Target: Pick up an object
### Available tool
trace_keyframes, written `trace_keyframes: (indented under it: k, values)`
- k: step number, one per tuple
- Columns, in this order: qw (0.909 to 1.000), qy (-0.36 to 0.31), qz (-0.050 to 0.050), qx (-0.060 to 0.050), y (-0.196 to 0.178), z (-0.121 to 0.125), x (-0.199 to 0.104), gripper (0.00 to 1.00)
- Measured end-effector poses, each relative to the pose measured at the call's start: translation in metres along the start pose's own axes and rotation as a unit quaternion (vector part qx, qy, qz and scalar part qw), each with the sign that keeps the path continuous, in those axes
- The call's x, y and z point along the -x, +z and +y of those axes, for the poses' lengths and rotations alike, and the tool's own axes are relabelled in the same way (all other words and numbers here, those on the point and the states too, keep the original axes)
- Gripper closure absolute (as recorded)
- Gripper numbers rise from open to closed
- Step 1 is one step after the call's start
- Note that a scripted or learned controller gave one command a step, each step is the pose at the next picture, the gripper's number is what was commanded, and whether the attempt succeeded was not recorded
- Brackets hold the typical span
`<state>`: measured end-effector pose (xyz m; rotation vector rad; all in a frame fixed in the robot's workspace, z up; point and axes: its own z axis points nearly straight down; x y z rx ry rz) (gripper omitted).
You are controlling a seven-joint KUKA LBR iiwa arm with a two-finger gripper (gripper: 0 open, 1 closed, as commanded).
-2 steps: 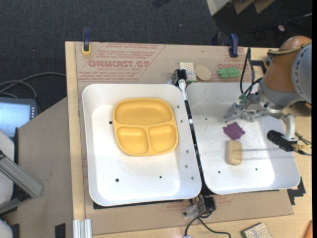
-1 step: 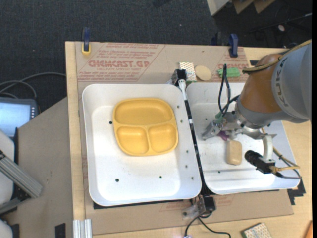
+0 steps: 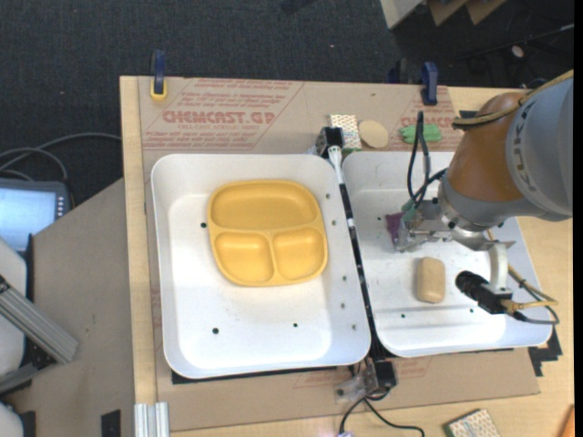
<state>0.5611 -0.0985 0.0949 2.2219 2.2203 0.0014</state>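
In the right bin (image 3: 510,335) a tan, loaf-shaped object (image 3: 430,279) lies upright near the middle. A small purple object (image 3: 393,228) sits at the bin's left side. My gripper (image 3: 412,229) is low over the bin, right beside the purple object and just above-left of the tan one. The grey arm with its orange band (image 3: 483,157) covers the bin's upper right. I cannot make out whether the purple object is held.
The left bin (image 3: 173,244) holds a yellow divided plate (image 3: 269,231). Behind the bins on the bench lie a tan round piece (image 3: 373,134), a green piece (image 3: 421,133) and a small checkered item (image 3: 343,122). Blue clamps hold the board's back edge.
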Motion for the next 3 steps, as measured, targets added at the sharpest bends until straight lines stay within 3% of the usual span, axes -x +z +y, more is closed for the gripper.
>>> trace_keyframes:
  k: [1, 2, 3]
  values:
    - [1.0000, 0.000, 0.000, 0.000, 0.001, 0.000, 0.000, 0.00]
    - [1.0000, -0.001, -0.001, 0.002, 0.011, 0.045, 0.011, 0.00]
    - [1.0000, -0.001, -0.001, 0.002, 0.000, 0.044, 0.011, 1.00]
